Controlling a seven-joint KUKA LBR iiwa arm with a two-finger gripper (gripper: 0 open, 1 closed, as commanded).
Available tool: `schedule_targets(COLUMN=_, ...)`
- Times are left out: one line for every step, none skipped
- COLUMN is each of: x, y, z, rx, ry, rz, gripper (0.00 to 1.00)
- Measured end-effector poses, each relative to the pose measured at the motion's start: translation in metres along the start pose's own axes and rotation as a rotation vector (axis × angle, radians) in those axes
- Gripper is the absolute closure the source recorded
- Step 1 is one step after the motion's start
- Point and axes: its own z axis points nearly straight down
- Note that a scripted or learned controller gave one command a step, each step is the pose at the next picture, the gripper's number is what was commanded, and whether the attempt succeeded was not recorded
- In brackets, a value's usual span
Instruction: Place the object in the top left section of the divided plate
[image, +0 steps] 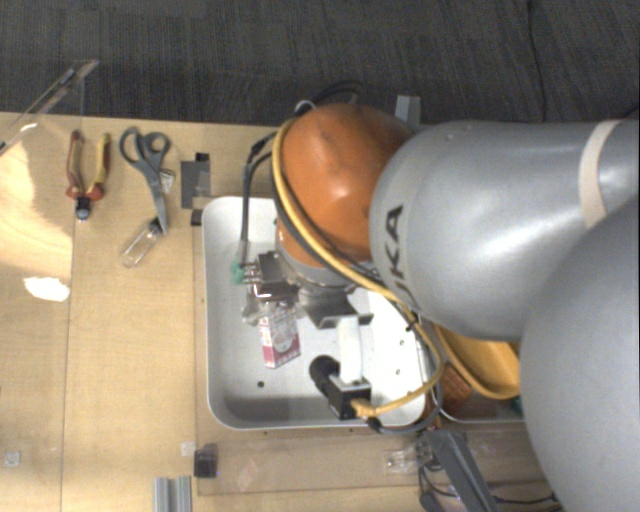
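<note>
Your claw (268, 300) hangs over the white bin (225, 400), its grip impossible to tell. A small carton (279, 340) lies just below it; scissors (150, 165) and pliers (86, 170) rest on the wooden bench (110, 380) far left.

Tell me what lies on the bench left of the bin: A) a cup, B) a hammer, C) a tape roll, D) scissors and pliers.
D: scissors and red-handled pliers lie on the bench left of the bin.
</note>
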Motion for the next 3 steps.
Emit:
schedule_targets(x=-0.003, y=0.0, z=-0.056, rx=-0.003, ry=0.0, rz=0.125, gripper=1.0)
schedule_targets(x=0.0, y=0.0, z=-0.021, rx=-0.001, ry=0.0, rz=-0.071, gripper=1.0)
schedule_targets(x=-0.008, y=0.0, z=-0.037, rx=-0.002, ry=0.0, rz=0.008, gripper=1.0)
